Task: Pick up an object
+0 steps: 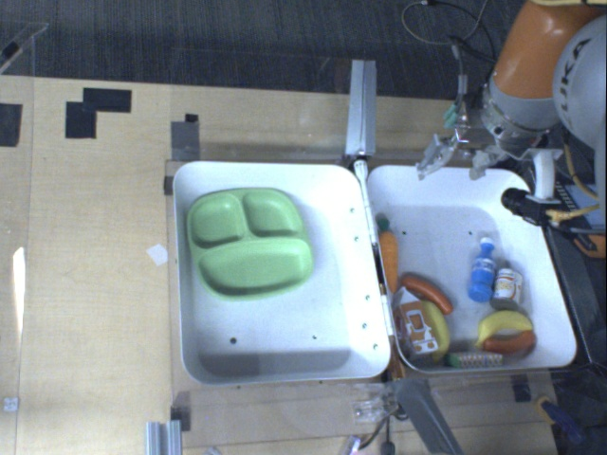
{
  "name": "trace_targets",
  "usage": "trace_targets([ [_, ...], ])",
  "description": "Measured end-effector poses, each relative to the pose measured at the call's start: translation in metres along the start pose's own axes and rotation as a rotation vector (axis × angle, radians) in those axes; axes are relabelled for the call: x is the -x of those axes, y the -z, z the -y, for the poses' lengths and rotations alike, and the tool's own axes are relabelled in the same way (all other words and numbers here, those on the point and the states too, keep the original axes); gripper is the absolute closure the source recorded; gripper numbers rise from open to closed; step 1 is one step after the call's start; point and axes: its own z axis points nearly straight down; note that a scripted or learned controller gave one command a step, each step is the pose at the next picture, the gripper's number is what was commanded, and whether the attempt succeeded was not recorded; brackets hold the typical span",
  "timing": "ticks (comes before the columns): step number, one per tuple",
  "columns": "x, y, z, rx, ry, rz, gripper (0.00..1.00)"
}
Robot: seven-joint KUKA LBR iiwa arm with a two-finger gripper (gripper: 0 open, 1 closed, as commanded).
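Observation:
My gripper (455,158) hangs above the far rim of the right bin (432,202), its two fingers spread open with nothing between them. Along the bin's left wall lies a carrot (389,257). Toward the near side are a hot dog (426,291), a small brown box (415,323) on a yellow piece, a blue bottle (483,270), a small jar (507,285) and a banana (505,324) with a red item under it. All of these lie well below and nearer than the gripper.
The left bin (204,344) holds a green divided plate (250,241) in its far half. A metal post (359,112) stands between the bins at the back. Cables (555,213) run along the right bin's right edge.

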Motion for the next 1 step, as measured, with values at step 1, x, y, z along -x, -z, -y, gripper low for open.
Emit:
trace_targets([
  [1, -0.0015, 0.0120, -0.0018, 0.006, 0.005, 0.000, 1.00],
])
